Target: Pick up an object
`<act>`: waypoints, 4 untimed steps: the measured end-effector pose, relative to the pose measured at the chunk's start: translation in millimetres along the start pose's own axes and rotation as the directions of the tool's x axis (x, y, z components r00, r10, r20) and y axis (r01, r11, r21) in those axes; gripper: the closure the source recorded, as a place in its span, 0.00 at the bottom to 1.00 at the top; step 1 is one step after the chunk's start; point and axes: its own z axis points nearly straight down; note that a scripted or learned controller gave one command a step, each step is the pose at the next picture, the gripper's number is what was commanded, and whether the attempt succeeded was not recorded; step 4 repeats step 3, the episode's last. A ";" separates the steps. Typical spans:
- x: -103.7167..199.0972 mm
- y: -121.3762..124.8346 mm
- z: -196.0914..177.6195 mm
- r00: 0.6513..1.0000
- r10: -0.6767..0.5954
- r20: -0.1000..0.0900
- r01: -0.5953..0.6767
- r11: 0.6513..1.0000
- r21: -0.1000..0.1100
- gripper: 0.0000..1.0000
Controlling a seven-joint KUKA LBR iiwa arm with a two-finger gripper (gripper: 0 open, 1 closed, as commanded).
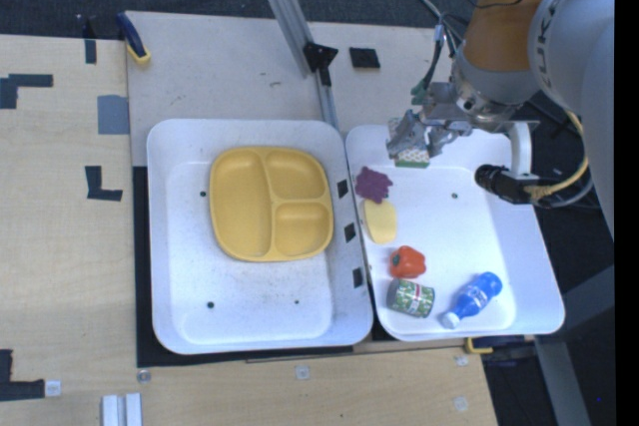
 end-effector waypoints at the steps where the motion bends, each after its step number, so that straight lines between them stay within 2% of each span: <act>1: 46.9 -27.3 -8.1 1.000 0.000 0.000 0.000 1.000 0.002 1.00; 3: 150.6 -83.3 14.1 1.000 -0.001 0.001 0.001 1.000 0.005 1.00; 4: 150.6 -83.3 14.1 1.000 -0.001 0.001 0.001 1.000 0.005 1.00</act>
